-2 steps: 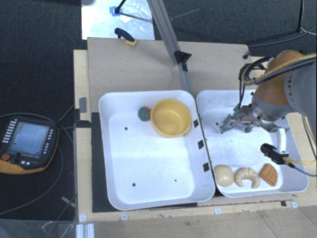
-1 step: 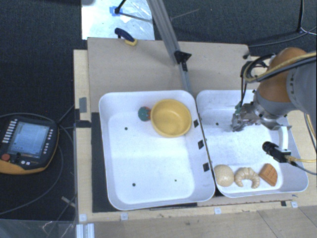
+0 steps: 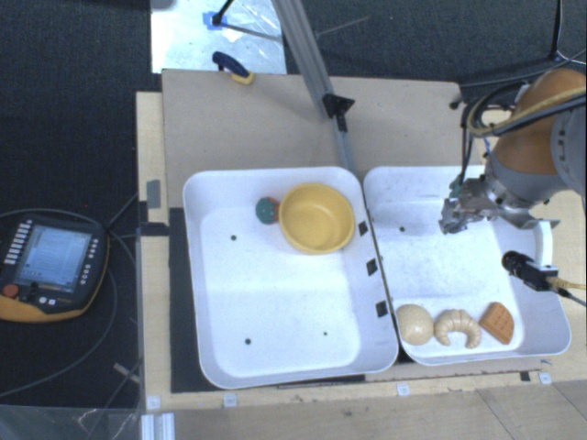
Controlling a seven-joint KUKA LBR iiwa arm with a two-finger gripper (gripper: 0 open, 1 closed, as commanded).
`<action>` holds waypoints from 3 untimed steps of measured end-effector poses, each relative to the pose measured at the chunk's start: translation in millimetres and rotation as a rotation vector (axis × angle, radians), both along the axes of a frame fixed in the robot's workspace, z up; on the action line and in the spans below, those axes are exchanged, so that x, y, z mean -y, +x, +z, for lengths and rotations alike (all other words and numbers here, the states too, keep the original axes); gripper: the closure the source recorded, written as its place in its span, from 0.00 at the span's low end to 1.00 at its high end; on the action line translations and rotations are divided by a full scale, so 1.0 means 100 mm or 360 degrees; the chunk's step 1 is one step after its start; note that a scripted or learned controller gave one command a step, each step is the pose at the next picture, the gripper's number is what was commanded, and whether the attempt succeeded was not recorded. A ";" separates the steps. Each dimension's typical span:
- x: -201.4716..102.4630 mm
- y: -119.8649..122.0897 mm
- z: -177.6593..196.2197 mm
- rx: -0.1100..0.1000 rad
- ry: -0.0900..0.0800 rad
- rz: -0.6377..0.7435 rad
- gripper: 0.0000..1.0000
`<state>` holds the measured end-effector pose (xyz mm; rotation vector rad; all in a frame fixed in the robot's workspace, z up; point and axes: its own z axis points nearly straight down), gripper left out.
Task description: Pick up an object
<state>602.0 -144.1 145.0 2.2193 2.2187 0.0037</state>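
My gripper [image 3: 453, 220] hangs over the upper part of the right bin [image 3: 440, 273], above bare bin floor. Along that bin's front edge lie a pale egg-shaped object [image 3: 414, 324], a croissant-shaped piece [image 3: 459, 327] and a small orange waffle-like piece [image 3: 498, 322]. They lie well below the gripper in the view. In the left bin [image 3: 275, 337] a yellow bowl [image 3: 316, 217] sits at the far right corner, with a small teal and red ball [image 3: 267, 210] touching its left side. Nothing shows between the gripper's fingers.
A tripod leg [image 3: 307, 53] slants across the brown board behind the bins. A teach pendant [image 3: 50, 264] lies on the floor at the left. A black cable connector [image 3: 525, 269] hangs by the right bin's right wall.
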 end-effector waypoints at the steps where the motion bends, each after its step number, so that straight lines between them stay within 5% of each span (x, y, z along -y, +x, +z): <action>1: 0.02 0.03 0.63 0.0003 0.0000 0.0002 1.00; 2: 0.02 0.04 1.16 0.0002 0.0000 0.0002 1.00; 3: -0.56 0.09 1.09 -0.0005 0.0003 0.0009 1.00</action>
